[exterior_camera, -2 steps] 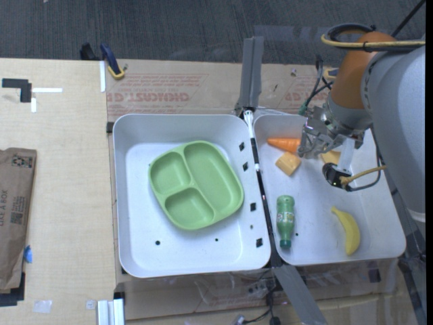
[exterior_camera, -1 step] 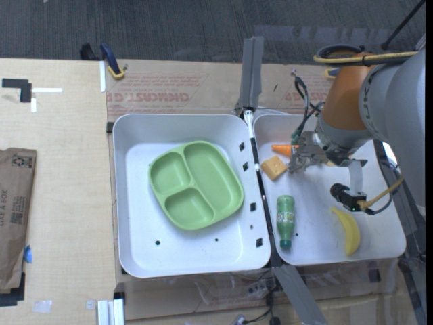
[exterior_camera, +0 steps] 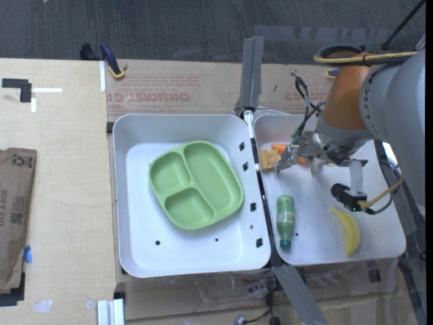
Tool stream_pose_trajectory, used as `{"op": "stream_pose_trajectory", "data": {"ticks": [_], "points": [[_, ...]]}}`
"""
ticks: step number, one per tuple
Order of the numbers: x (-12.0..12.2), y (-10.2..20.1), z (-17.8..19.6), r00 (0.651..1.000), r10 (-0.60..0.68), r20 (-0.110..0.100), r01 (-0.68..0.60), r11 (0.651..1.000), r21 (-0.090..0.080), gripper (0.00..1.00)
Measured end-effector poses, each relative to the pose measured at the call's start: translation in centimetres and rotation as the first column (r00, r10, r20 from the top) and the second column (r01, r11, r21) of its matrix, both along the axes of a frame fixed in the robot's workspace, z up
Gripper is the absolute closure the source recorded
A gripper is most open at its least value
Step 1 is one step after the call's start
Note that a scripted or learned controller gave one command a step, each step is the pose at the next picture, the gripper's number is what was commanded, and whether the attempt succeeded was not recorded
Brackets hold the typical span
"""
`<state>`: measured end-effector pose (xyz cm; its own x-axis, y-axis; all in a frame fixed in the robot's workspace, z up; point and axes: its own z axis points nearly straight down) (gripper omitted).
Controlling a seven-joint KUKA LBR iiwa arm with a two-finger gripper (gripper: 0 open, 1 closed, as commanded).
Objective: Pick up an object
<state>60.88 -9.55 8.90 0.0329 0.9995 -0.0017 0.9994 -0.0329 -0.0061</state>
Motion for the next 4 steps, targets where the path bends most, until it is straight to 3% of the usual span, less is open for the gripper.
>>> {"op": "stream_pose_trajectory", "data": {"ticks": [1,2,3,4], "points": [[-0.2,-3.6,6.6,1.0,0.02,0.001,-0.02,1.0,0.001,0.0],[2.9,-1.4,9.4,0.983,-0.182,0.001,0.182,0.983,-0.001,0.0],[5.0,-2.1,0.1,0.995,0.099,0.003,-0.099,0.995,0.001,0.0],[4.9,-2.2,0.7,0.995,0.103,-0.006,-0.103,0.995,0.002,1.0]]}}
